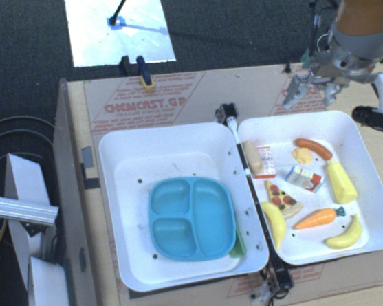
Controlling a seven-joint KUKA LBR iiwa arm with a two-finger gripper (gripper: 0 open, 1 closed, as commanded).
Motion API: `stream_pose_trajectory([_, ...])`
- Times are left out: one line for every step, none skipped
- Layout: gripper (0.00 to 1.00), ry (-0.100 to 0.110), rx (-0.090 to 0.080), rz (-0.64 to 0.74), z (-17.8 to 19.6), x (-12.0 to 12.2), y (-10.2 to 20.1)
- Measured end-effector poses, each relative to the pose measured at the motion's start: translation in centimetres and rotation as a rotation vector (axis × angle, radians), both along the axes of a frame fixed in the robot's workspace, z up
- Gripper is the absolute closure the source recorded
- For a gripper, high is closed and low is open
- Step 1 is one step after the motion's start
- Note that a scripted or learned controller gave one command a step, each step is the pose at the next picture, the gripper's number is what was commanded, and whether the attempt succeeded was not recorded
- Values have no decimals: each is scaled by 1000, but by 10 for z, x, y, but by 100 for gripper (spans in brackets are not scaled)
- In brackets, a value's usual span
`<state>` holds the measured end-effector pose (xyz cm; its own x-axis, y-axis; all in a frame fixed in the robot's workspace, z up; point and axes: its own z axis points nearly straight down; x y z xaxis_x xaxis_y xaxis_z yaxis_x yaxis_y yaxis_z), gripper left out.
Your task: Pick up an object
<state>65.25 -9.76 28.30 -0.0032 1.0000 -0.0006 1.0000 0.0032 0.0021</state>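
Claw (pixel 314 89) above far edge of right bin (pixel 364 136), fingers spread, gripping nothing. Carrot (pixel 317 218), sausage (pixel 313 148), bananas in right bin; blue tray (pixel 191 218) in left bin (pixel 120 164).

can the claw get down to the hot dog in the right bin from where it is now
Probably yes. The claw hangs above the right bin's far rim, and the hot dog lies just below it near that edge, uncovered, with nothing over it. The small packet beside it lies close, though.
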Motion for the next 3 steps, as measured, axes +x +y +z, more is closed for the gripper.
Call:
stream_pose_trajectory([0, 10, 1, -7, -94, -57, -42])
stream_pose_trajectory([0, -22, -3, 5, -165, -79, -62])
stream_pose_trajectory([0, 4, 1, -3, -180, -71, -64])
